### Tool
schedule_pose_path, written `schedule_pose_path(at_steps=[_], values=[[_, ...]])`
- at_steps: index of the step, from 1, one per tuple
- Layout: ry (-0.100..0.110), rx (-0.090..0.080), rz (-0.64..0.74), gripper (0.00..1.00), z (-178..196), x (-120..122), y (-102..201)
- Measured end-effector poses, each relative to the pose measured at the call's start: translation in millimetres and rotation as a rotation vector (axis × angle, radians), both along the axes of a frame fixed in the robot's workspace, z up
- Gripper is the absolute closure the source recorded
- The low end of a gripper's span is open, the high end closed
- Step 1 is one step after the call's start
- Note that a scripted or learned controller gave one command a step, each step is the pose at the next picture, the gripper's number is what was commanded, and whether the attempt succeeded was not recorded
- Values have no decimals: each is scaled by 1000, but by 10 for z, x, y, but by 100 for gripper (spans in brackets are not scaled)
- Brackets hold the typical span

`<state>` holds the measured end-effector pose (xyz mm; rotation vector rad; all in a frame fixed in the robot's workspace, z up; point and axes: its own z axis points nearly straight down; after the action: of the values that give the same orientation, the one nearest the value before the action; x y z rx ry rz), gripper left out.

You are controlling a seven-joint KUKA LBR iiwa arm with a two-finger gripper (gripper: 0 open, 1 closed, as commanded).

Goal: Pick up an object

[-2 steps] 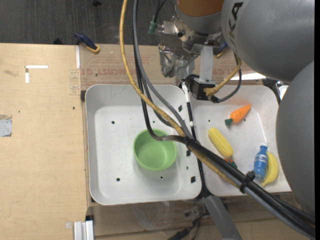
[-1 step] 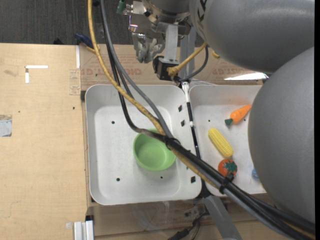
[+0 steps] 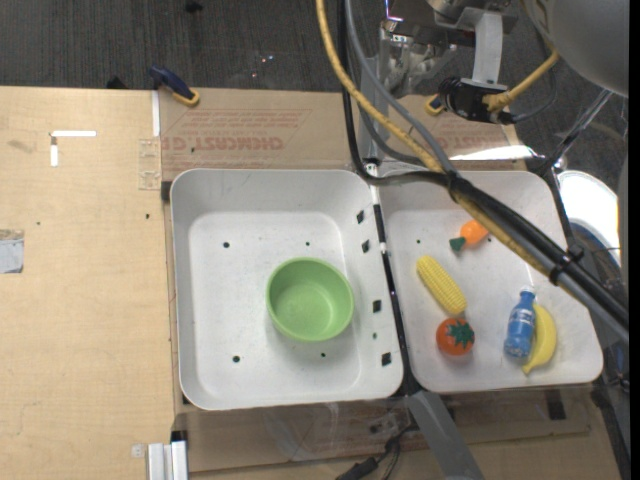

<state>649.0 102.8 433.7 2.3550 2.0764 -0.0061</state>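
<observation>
Arm [image 3: 590,18] in from the right, gripper [image 3: 420,38] high at the top of the frame, above the back edge of the right bin [image 3: 580,368], well clear of everything in it. Jaws: cannot tell whether open or closed, lost in cable clutter; nothing seen gripped. Left bin [image 3: 190,268]: one green bowl [image 3: 310,300], upright, near the middle, slightly toward the front. Right bin: five pick candidates. Small orange piece with a green end [image 3: 470,234] near the back. Yellow corn cob [image 3: 440,284] lying diagonally in the middle, apart from the rest. Red-orange tomato with green top [image 3: 455,336] just in front of the corn, not touching it. Blue bottle [image 3: 519,324] on the right side, lying against a banana [image 3: 542,338], the two touching or nearly so. Black hose bundle [image 3: 510,230] running diagonally over the right bin from back-left to right, passing just beside the orange piece. Yellow cable [image 3: 345,83] looping down from the top. Flattened cardboard with red print [image 3: 250,133] behind the bins. Blue-and-yellow clamp [image 3: 175,83] at the back edge of the counter [image 3: 70,298].
</observation>
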Motion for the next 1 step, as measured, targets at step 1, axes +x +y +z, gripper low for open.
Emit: schedule_pose_path(at_steps=[1], values=[[2,2,956,100,-888,-64,496]])
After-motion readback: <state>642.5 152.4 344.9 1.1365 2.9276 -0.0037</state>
